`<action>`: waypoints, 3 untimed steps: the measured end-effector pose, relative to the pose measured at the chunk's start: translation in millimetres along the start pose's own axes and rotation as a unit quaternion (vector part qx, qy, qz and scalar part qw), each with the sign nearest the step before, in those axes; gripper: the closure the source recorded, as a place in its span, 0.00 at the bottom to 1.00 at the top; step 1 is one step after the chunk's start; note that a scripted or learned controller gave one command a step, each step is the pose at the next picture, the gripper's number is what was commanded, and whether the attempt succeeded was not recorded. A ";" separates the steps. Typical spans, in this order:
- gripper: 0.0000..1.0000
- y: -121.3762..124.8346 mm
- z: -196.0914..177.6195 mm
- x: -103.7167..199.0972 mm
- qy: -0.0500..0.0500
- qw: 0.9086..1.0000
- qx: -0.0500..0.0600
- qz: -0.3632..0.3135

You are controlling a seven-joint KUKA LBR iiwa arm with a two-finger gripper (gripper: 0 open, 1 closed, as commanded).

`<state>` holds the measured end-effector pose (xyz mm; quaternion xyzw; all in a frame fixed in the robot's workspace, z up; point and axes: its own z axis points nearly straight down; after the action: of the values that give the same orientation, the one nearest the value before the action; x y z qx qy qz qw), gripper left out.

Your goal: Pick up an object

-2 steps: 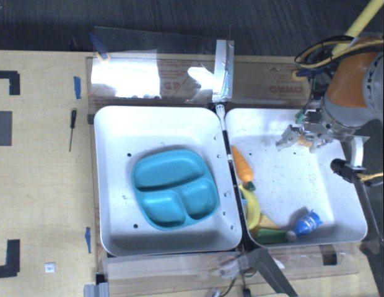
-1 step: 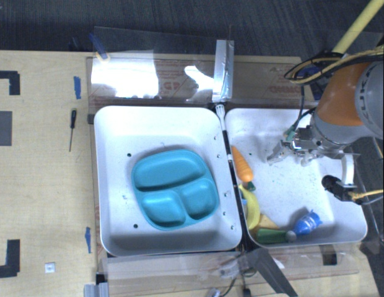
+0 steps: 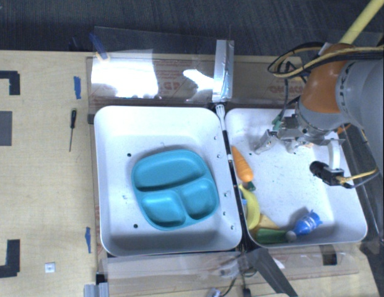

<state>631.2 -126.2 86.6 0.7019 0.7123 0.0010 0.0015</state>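
Bench of pale wood, carrying two shallow white bins side by side.

Left bin: held one blue divided tray, three compartments, lying flat near the middle with nothing in it. Probably set there as a possible receiving place, though that was only my guess.

Right bin: held the loose items, all gathered along its left wall and near edge, likely because they had slid or been dropped there. An orange carrot lay against the left wall, pointing along it. Just below it, a yellow banana curved toward the near corner, touching or nearly touching the carrot's lower end. A green item lay along the near edge; what it was, I could not tell. Beside that, a small blue and white object, perhaps a bottle, sat tilted near the front wall.

Arm: grey with an orange band, reaching in from the right over the far part of the right bin. Gripper hung low over bare bin floor, well apart from every item; nothing showed between its fingers. Whether they stood spread or closed I could not tell from where I stood.

Candidates for picking remained in the right bin; the carrot lay nearest the gripper.
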 end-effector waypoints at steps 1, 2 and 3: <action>0.00 34.7 -0.1 -13.8 0.004 0.990 0.008 0.141; 1.00 34.3 -10.3 -16.4 -0.001 0.990 0.008 0.140; 0.00 35.1 -10.6 -15.5 0.000 0.990 0.006 0.139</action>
<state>666.4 -141.2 97.4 0.7942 0.6076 -0.0037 -0.0029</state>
